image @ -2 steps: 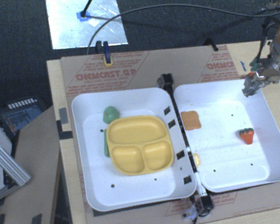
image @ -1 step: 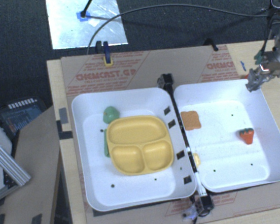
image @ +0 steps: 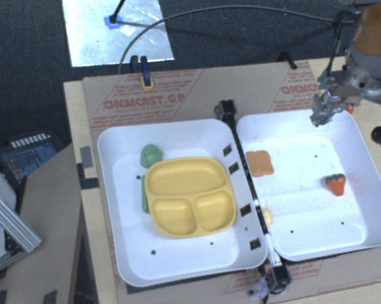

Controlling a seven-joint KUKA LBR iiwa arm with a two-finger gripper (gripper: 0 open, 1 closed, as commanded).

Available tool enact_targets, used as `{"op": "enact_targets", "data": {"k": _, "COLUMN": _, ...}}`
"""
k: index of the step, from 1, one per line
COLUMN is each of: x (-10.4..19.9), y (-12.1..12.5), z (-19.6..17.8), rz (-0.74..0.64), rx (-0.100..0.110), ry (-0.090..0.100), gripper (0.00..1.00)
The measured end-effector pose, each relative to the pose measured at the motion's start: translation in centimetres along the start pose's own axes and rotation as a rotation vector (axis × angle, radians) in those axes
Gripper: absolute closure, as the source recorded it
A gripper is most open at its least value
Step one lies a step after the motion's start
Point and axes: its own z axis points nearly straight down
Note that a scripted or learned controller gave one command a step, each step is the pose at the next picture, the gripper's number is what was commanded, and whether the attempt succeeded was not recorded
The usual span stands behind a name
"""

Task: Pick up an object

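Observation:
In the right bin (image: pixel 359 160) a flat tan slice of toast (image: pixel 259 163) lies near the left wall, and a small red strawberry (image: pixel 335 184) rests toward the right side. A small yellow piece (image: pixel 266 216) sits at the bin's left edge by the divider. My gripper (image: pixel 323 112) hangs over the bin's far right corner, above and apart from all of these. Nothing shows between its fingers.
The left bin (image: pixel 122 191) holds a yellow divided plate (image: pixel 188 195) with a green item (image: pixel 150 155) behind it. A black divider with clips (image: pixel 238 169) runs between the bins. Cables cross the dark floor behind the bench.

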Motion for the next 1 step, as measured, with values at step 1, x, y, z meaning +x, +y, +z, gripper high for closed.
{"op": "enact_targets", "data": {"k": 1, "x": 6.07, "y": -0.17, "z": 1.61, "rz": 0.0, "rx": 0.001, "ry": 0.001, "gripper": 1.0}}
